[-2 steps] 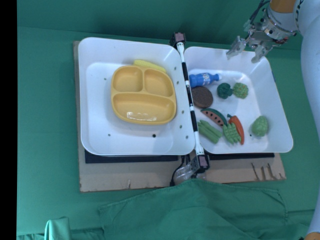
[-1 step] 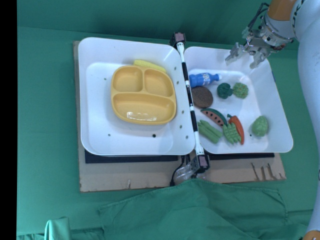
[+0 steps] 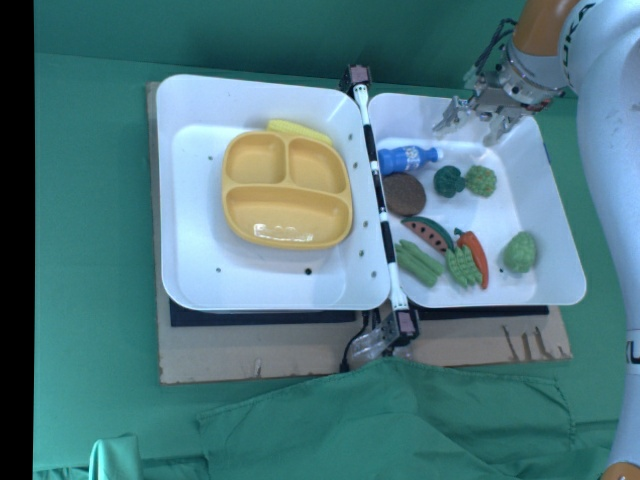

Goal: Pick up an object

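My gripper [image 3: 470, 126] hangs over the far edge of the right bin [image 3: 555, 208], fingers spread open with nothing between them. Below it in that bin lie a blue bottle [image 3: 408, 156], a brown round patty [image 3: 405, 194], a dark green broccoli [image 3: 449, 180] and a lighter green one [image 3: 481, 180]. Nearer the front are a watermelon slice [image 3: 428, 232], green bean pods [image 3: 418, 263], a red-orange pepper [image 3: 475, 255] and a pale green leafy vegetable [image 3: 519, 252].
The left bin [image 3: 190, 258] holds a yellow divided plate [image 3: 287, 189] with a yellow item [image 3: 297, 129] behind it. A black-and-white divider bar [image 3: 378, 188] runs between the bins. Green cloth [image 3: 400, 418] lies bunched at the front.
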`<state>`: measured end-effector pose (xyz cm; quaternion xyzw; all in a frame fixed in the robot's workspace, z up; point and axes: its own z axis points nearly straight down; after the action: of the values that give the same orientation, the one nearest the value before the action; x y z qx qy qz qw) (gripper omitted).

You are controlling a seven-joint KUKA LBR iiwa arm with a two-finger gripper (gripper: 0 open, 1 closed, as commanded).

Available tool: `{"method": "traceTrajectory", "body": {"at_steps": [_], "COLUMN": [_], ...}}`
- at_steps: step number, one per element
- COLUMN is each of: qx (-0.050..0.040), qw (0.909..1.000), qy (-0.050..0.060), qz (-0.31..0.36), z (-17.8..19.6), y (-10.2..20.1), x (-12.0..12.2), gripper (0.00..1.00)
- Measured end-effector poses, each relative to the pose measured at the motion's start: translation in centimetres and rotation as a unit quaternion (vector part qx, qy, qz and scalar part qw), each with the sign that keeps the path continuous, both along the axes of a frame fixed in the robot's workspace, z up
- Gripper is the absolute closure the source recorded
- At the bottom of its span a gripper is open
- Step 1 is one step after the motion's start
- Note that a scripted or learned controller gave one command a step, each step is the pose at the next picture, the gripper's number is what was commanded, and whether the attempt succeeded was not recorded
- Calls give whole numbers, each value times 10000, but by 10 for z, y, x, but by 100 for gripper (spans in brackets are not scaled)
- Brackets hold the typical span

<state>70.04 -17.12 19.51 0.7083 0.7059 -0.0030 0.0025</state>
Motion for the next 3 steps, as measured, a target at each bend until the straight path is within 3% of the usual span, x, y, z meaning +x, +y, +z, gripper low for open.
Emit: {"method": "traceTrajectory", "body": {"at_steps": [1,2,3], "qx": [-32,91,23], "qw": [10000,10000,10000], "qy": [14,18,-92], "qz": [-16,3,21], "z": [-4,8,102], "y": [15,25,45], "x": [-2,1,2], "gripper": [0,100,100]}}
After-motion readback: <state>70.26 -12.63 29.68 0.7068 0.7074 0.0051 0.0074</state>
